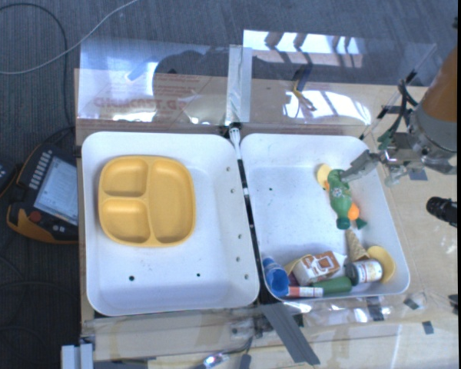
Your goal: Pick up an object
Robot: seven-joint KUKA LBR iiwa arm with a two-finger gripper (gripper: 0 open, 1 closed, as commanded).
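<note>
The right bin [292, 206] holds several small objects. A green toy with a yellow head and orange tip [339, 195] lies near its right wall. Along the front wall lie a brown-and-white carton [320, 266], a blue item [273, 276], a green pen-like stick [332, 287], a small bottle [366, 271], a cone [356, 241] and a yellow piece [382, 257]. My gripper [378, 164] hangs over the bin's right rim, just up and right of the green toy. It is open, with nothing between its fingers.
In the left bin [215, 283] lies a yellow divided plate [147, 200]. A clear panel [238, 75] stands behind both bins. A handheld pendant [46, 194] rests on the floor at far left. Cables hang beside the wrist at the right.
</note>
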